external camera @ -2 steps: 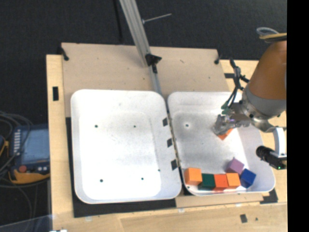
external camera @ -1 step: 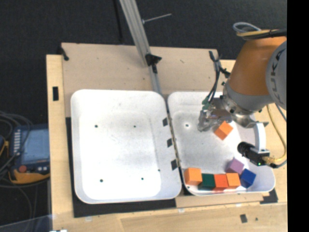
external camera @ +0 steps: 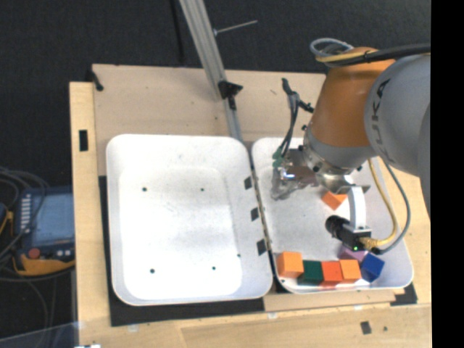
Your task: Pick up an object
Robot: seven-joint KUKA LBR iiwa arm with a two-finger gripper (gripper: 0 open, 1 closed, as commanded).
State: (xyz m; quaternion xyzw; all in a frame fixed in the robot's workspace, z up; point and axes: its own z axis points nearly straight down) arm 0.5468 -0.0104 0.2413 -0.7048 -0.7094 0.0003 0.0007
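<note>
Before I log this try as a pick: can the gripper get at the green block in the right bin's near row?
Probably yes. The green block sits uncovered in the right bin, with the gripper above the same bin. But orange blocks flank it closely, leaving little room for fingers beside it.

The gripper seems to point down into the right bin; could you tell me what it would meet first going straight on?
Probably the bare floor of the right bin beneath the gripper; depth is unclear.

left shallow bin [external camera: 138, 194]: white, speckled with dark dots
right shallow bin [external camera: 290, 223]: white
row of blocks [external camera: 330, 269]: orange, dark green, orange, orange, blue
robot arm [external camera: 391, 107]: grey, orange band
surface [external camera: 145, 100]: pale tan
</note>
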